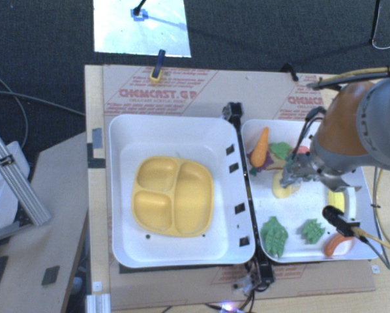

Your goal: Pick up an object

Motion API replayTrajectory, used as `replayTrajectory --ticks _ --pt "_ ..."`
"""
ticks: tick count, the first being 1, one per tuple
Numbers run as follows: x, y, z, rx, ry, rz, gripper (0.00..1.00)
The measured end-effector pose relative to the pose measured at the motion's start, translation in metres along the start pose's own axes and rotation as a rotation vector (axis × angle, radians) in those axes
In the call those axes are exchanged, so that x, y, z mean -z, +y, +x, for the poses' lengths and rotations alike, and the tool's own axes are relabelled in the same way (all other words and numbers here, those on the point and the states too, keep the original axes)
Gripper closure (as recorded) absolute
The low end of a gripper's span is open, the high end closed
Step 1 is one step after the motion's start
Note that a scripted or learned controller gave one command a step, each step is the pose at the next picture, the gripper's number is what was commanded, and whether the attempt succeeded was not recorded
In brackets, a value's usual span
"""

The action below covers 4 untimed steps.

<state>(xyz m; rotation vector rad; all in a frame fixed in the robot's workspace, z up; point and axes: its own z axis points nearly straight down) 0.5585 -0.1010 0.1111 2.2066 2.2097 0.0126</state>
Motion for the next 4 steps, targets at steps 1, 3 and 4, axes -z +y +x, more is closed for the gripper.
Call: replayTrajectory --ticks 1,3,4 --pt "0.001 -0.075 0.017 -0.002 0.010 0.025 1.00" --pt "0.011 -0.071 0.017 0.000 0.008 0.017 0.00" --pt "-0.024 -0.036 -0.036 -0.002 0.008 0.016 0.00"
